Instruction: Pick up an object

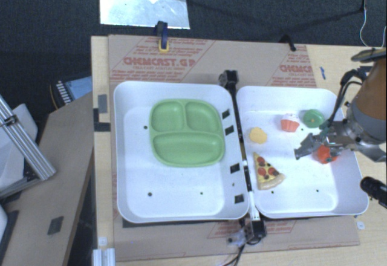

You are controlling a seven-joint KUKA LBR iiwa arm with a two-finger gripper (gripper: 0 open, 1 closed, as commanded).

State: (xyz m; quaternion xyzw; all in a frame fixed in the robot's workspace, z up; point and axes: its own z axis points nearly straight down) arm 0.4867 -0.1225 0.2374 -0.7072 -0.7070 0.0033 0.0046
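Right bin (pixel 302 198), as I see it — pizza slice (pixel 268 171), yellow piece (pixel 258 135), pink cup (pixel 289 124), green piece (pixel 312 117). Tool (pixel 315 149) low beside a red object (pixel 325 155) — I cannot tell its opening. Left bin (pixel 130 198): green tray (pixel 185 132).

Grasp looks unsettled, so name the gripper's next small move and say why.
Probably a short lift straight up to test the grasp. The gripper sits low in the right bin right at the red-orange object, but the view cannot confirm a hold; the green toy sits close behind.
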